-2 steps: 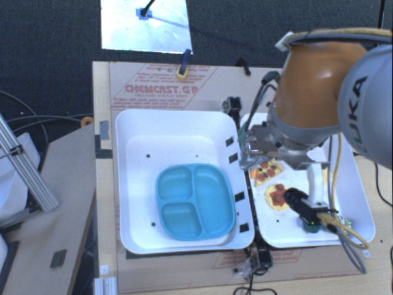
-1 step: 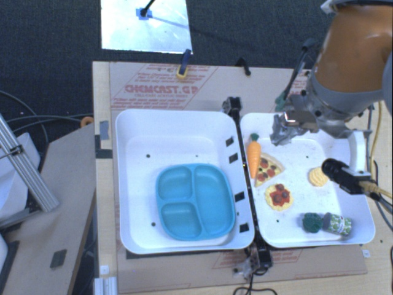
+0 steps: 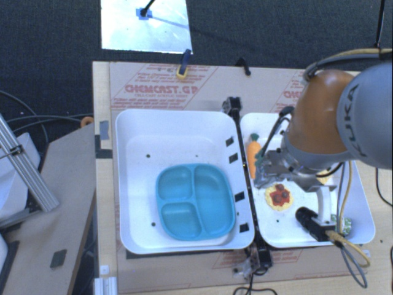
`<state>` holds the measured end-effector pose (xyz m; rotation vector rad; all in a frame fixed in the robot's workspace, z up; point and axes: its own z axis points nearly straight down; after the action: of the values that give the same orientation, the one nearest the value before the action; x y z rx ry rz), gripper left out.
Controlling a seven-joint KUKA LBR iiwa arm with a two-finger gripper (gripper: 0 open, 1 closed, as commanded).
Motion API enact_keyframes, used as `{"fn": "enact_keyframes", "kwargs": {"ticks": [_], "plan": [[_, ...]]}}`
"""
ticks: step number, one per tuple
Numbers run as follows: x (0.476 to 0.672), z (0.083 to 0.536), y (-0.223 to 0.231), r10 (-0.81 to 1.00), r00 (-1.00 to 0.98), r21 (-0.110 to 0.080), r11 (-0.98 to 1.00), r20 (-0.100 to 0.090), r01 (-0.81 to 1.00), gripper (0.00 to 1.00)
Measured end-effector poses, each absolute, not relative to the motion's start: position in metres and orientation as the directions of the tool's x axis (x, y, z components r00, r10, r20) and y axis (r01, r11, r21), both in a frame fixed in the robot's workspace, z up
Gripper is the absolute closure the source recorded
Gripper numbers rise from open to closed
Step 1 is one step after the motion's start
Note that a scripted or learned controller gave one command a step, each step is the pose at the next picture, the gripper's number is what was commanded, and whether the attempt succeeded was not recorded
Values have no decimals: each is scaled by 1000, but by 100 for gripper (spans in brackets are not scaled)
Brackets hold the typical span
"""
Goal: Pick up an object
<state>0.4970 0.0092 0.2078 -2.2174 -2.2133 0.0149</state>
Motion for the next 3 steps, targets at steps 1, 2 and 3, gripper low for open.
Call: {"fn": "enact_keyframes", "kwargs": {"ticks": [1, 2, 3], "plan": [[506, 439, 25, 1000, -7, 23, 7, 3, 1000, 100], [485, 343, 50, 1000, -6, -7, 6, 0, 1000, 100], [486, 342, -57, 1000, 10, 2, -10, -3, 1000, 100]]}}
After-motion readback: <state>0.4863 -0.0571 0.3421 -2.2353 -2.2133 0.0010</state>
